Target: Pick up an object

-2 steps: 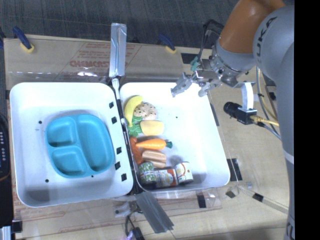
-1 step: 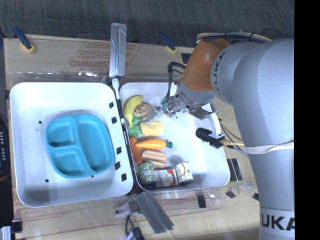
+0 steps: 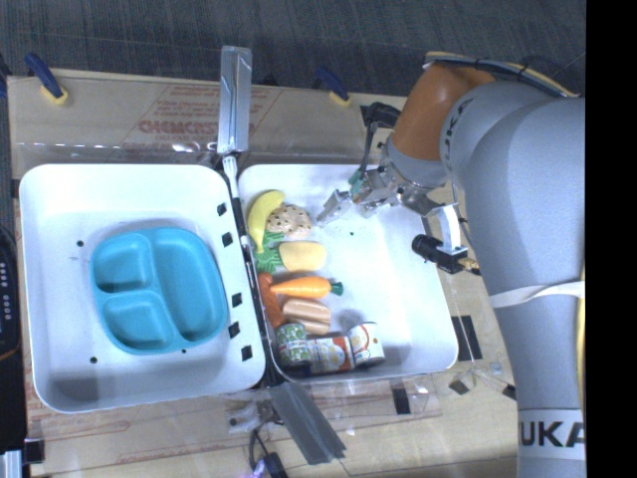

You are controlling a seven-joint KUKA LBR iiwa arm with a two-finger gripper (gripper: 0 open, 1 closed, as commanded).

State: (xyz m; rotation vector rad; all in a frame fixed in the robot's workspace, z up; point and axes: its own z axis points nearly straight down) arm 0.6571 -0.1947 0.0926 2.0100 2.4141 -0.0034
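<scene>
Dark carpet floor behind wood bench w/ blue clamps.

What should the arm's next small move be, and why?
Probably shift the tool left and down toward the toy food piled along the right bin's left wall. It sits over bare bin floor near the top, with nothing between its tips; the banana and cookie lie closest.
</scene>
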